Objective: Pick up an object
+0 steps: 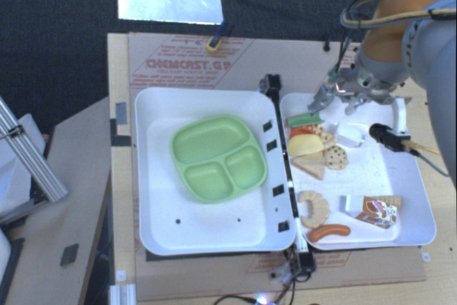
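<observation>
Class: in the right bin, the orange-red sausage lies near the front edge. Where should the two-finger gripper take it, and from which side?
Grip the orange-red sausage across its narrow middle, coming straight down from above. It lies flat and lengthwise along the right white bin's front wall, so fingers likely fit either side.

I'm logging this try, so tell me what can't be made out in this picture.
- Pincer, camera view: too small and blurred to tell open from shut.
- Green item below the pincer: partly hidden among the food; what it is is unclear.
- Packet in the right bin: its print is too small to read.
</observation>
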Robot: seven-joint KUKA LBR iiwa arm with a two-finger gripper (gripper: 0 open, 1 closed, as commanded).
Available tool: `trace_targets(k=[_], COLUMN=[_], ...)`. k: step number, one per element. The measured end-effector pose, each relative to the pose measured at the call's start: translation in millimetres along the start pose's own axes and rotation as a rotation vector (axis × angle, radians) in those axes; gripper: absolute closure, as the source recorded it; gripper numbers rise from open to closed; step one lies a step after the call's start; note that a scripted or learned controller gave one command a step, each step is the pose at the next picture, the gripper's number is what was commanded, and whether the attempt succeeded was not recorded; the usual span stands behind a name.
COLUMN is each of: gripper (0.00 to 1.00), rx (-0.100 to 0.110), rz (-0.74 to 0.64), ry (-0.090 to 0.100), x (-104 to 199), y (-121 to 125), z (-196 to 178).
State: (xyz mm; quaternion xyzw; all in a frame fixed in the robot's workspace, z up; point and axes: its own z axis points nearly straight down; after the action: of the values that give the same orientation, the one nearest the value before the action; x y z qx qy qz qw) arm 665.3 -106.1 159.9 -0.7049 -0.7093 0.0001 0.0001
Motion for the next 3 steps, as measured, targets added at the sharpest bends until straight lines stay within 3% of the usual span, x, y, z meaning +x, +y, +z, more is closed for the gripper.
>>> trace_targets(k=[1, 2, 3], gripper=[0.00, 0.00, 1.00], rx=[-0.007, -0.023, -0.030], rz=[0.006, 0.001, -0.001], ry=[0.001, -0.001, -0.004], x=[-6, -6, -6], y=[4, 11, 13], z=[56, 65, 52])
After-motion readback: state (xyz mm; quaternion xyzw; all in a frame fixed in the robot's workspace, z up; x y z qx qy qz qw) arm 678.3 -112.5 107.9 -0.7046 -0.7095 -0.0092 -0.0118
